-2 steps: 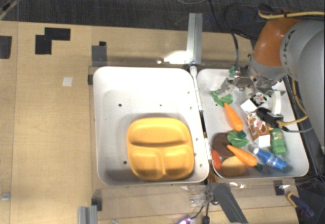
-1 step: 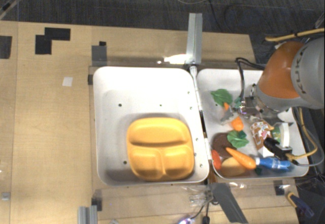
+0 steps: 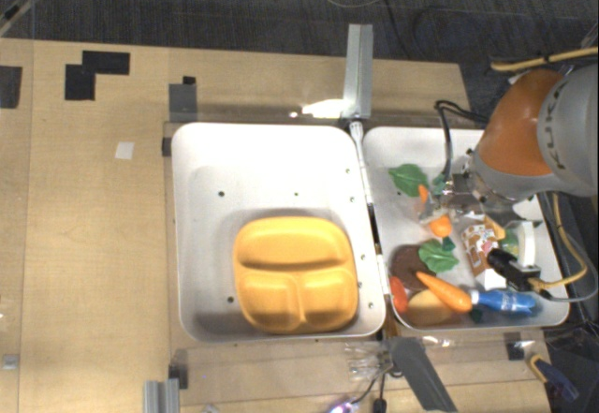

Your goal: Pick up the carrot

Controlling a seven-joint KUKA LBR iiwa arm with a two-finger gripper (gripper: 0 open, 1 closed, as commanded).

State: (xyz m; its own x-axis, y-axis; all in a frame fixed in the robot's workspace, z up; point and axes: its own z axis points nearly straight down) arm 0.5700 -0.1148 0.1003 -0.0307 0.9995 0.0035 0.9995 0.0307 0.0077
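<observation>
The carrot (image 3: 444, 290) lies in the right bin (image 3: 379, 154), low in its near part, atop a dark brown round thing (image 3: 406, 263) and close to the bin's front wall. Its long axis runs on a slant across the bin, from upper left down to lower right. Which end is the tip is hard to tell at this size; the lower-right end looks a little thicker and lies just beside a blue bottle (image 3: 505, 301). A green leafy piece (image 3: 437, 256) sits just above its upper-left end, and a small red thing (image 3: 400, 293) lies just beside it on the left.

The gripper (image 3: 447, 196) is over the middle of the same bin, above a small orange piece (image 3: 440, 227) and near another green leaf (image 3: 408, 179). It is apart from the carrot, which lies nearer the front. Whether it is wide or narrow I cannot tell; the wrist and the clutter hide that.

By my judgement the step in hand is the approach: nothing is held yet. The next move calls for shifting toward the bin's front, turning the wrist so the grip closes across the carrot's slanted length, and coming down without snagging the bottle or the leafy piece.

The left bin (image 3: 197, 214) holds a yellow tray (image 3: 295, 272).
</observation>
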